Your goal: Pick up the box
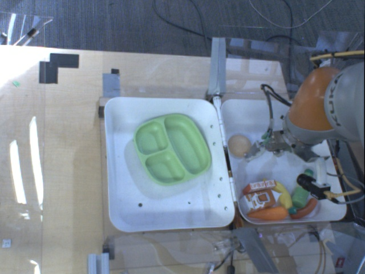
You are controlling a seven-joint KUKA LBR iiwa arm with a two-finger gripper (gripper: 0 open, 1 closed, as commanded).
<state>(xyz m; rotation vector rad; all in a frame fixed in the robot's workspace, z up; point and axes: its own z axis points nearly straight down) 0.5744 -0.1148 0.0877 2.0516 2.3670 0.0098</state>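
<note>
The box [259, 193] is small, orange and white with printing on it, and lies flat near the front of the right bin [251, 119]. My gripper [268, 146] hangs over the middle of that bin, behind the box and apart from it, below the arm's orange band [311, 104]. Nothing shows in the gripper. A beige egg-shaped ball [239, 145] lies just left of the gripper.
Crowded against the box are a yellow banana [283, 196], an orange carrot [268, 213], a green piece [300, 197] and a red pepper [308, 209]. The left bin [120, 170] holds a green divided plate [172, 148]. Cables run along the right bin's right side.
</note>
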